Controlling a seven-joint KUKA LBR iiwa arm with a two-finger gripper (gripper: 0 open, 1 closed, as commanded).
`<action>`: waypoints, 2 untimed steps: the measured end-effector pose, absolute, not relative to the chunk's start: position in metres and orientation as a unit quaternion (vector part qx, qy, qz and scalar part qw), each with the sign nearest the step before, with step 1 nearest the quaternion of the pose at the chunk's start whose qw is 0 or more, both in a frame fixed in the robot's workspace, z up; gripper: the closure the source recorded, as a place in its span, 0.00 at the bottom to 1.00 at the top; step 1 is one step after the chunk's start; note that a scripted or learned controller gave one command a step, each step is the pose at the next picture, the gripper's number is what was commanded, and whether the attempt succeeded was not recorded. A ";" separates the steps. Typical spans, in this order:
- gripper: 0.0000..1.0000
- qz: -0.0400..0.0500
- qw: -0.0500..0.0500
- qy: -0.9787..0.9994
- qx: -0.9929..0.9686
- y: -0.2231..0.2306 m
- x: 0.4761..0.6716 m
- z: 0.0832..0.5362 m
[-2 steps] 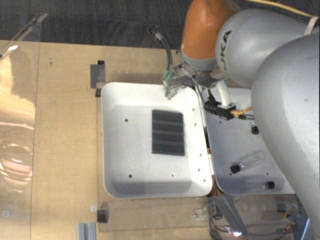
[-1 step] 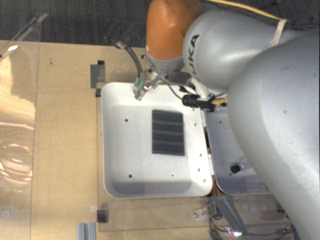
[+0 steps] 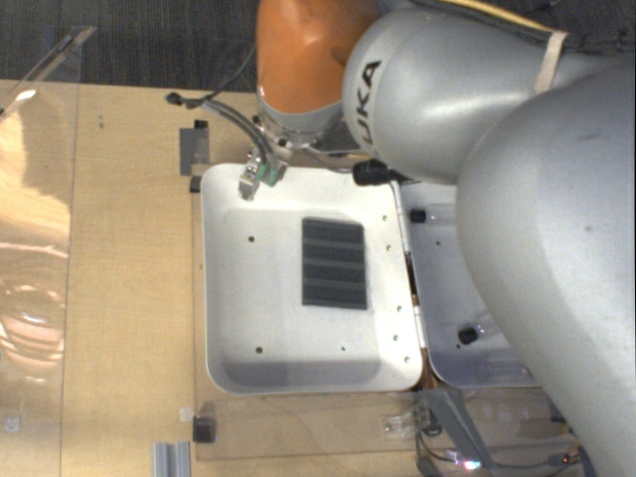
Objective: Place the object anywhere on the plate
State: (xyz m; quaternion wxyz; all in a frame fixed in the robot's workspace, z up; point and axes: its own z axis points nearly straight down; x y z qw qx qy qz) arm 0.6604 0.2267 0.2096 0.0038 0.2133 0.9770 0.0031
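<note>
- Overhead, the bulky grey arm (image 3: pixel 477 117) with its orange band (image 3: pixel 303 38) hides the gripper; its state cannot be told.
- A dark ribbed rectangular plate (image 3: pixel 334 263) lies in the left shallow white bin (image 3: pixel 229 296).
- The right white bin (image 3: pixel 442 276) is mostly covered.

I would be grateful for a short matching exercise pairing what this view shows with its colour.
Things:
1. left bin
2. ribbed pad in that bin
3. band above the arm's wrist
4. bench top

Colours:
A. orange
B. light wood
C. white
D. dark grey

Pairs: 1-C, 2-D, 3-A, 4-B
</note>
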 end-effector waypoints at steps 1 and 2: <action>1.00 0.003 0.004 0.982 0.191 0.234 0.660 0.220; 1.00 0.002 0.002 0.929 0.369 0.235 0.659 0.173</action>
